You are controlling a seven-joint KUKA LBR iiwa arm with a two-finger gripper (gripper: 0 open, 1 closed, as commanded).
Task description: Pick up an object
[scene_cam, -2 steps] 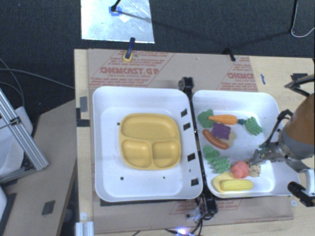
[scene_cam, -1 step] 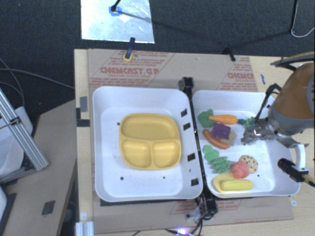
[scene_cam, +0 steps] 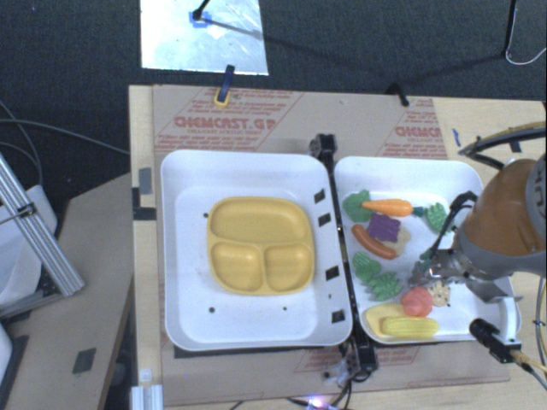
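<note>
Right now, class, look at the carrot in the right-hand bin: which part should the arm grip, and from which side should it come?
Probably best to grip the carrot across its orange middle, coming straight down from above. It lies flat and lengthwise left to right in the right bin, with its green top at its right end, so jaws set across its narrow width would span it. The purple piece lies close below it, so keep clear.

Robot lab: bench [scene_cam: 256, 114], white bins [scene_cam: 184, 229]

- One fixed camera looks down at a slant from above the surface [scene_cam: 282, 114].
- It stands well back, taking in both bins whole.
- The pincer [scene_cam: 425, 273] sits low at the frame's right, the left bin [scene_cam: 184, 229] well beyond it.
</note>
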